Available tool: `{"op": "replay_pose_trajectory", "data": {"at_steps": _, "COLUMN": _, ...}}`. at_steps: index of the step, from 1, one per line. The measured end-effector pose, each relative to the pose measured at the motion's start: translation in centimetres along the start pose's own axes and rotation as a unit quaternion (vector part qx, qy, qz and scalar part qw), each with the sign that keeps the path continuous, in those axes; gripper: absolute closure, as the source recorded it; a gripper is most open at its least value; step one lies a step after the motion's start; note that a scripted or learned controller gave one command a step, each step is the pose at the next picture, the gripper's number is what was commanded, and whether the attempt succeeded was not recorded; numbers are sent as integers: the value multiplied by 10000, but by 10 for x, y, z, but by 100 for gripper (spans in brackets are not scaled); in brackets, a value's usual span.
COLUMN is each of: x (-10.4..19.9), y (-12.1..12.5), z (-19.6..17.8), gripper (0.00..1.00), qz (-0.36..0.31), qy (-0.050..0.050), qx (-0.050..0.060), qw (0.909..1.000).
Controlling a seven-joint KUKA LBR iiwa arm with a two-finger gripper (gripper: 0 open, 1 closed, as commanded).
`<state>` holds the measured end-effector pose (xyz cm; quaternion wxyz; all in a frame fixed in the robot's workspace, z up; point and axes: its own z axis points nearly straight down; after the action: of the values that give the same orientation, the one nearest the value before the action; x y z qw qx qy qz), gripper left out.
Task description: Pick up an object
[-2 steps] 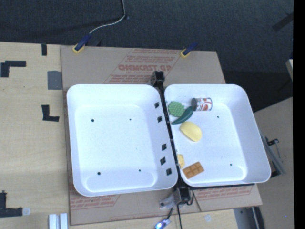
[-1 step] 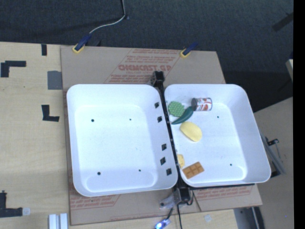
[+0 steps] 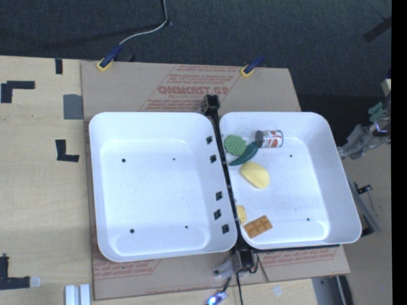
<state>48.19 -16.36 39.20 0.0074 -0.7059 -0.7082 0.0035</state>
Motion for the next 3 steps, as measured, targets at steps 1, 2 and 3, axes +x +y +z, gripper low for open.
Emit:
{"op": "replay_pose_trajectory", "data": {"at_steps": 1, "x": -21, "y": 0, "z": -152, "gripper": 100, "qz": 13, "qy": -63, "qx": -159, "qw": 9999}}
{"op": "replay_pose_trajectory", "data": {"at_steps": 2, "x": -20, "y": 0, "z": -143, "gripper": 0, "qz": 15, "qy": -34, "qx": -78, "qw": 10000}}
{"op": "replay_pose_trajectory", "data": {"at_steps": 3, "x": -20, "y": 0, "z": -154, "gripper": 100, "qz": 14, "qy": -42, "qx": -86, "qw": 10000}}
